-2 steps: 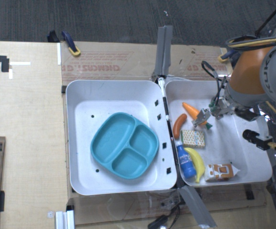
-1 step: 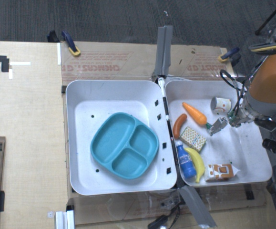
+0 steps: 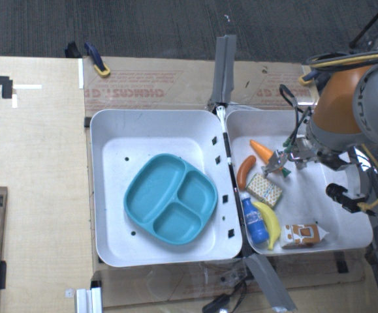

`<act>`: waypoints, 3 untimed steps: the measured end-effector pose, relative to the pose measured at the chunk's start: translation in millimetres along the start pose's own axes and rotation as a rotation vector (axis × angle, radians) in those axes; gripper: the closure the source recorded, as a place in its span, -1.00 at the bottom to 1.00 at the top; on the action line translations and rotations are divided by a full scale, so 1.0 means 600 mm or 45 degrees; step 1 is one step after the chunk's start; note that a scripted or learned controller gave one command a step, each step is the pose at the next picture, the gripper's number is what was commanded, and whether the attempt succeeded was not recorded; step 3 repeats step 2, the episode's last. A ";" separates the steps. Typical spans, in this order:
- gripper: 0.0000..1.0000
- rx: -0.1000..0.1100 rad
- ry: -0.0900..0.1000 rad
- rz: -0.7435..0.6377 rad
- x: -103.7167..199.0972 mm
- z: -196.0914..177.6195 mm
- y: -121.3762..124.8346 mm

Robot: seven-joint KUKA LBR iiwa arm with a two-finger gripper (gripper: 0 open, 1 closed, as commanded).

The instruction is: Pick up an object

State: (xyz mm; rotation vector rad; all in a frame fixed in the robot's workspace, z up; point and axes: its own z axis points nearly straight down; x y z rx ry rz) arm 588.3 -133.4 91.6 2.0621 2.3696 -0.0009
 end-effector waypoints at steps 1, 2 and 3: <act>1.00 -0.001 -0.001 0.002 -0.001 -0.016 0.000; 1.00 -0.001 -0.001 -0.057 0.096 -0.235 0.073; 1.00 -0.001 -0.001 -0.057 0.096 -0.235 0.073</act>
